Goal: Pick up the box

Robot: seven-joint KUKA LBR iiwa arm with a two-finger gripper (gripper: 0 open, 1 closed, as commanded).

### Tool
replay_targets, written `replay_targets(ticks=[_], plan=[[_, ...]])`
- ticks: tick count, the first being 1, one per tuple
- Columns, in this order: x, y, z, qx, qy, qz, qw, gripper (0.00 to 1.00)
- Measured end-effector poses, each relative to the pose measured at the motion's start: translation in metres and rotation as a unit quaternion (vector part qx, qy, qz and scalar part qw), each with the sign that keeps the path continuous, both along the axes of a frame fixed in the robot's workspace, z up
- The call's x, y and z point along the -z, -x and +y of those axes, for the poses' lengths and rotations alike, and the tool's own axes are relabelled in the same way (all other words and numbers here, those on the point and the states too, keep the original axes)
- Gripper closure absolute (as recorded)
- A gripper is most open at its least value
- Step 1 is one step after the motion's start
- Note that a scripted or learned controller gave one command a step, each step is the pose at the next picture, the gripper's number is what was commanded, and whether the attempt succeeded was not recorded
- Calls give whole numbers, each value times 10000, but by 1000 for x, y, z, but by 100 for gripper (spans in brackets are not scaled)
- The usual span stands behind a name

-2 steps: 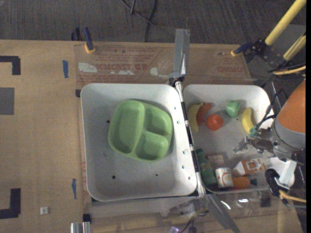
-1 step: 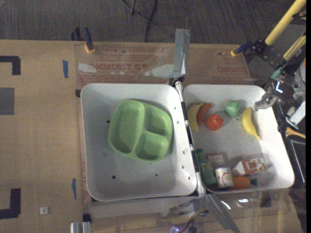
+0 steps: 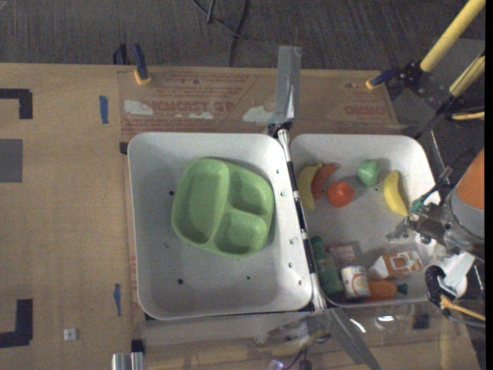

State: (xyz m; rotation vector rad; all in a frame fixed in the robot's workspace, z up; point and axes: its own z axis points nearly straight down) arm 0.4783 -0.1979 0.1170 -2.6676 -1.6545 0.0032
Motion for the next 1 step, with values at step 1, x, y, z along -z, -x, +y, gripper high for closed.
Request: replay_targets(ticks=[1], plan=[[-299,-2,-4,1139,13,-12,9935,0]])
